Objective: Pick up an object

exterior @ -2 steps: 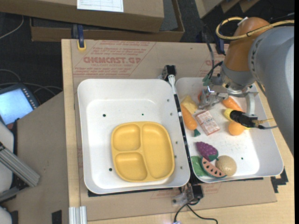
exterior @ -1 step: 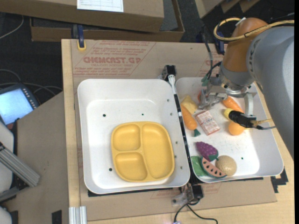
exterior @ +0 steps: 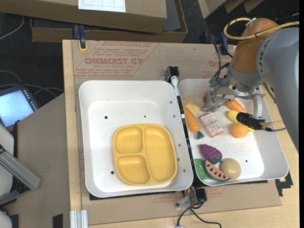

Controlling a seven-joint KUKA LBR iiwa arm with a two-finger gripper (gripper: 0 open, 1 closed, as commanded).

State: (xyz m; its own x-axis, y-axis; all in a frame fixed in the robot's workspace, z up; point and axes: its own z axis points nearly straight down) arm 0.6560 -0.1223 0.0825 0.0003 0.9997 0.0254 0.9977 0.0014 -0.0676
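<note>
My gripper (exterior: 217,100) reaches down into the far part of the right bin (exterior: 273,163), below the arm's orange band. It hangs just above a white and red packet (exterior: 210,124). Left of it lies a long yellow and orange toy vegetable (exterior: 191,115). To its right are an orange piece (exterior: 234,105), a yellow piece with a dark end (exterior: 242,118) and a round orange fruit (exterior: 240,130). Nearer the front sit purple grapes (exterior: 210,151), a watermelon slice (exterior: 212,170) and a tan round piece (exterior: 230,166). I see nothing lifted.
The left bin (exterior: 95,127) holds a yellow divided plate (exterior: 144,153). A black clamp (exterior: 172,73) sits at the far end of the ridge between the bins. Cables (exterior: 259,122) trail over the right bin beside the wrist.
</note>
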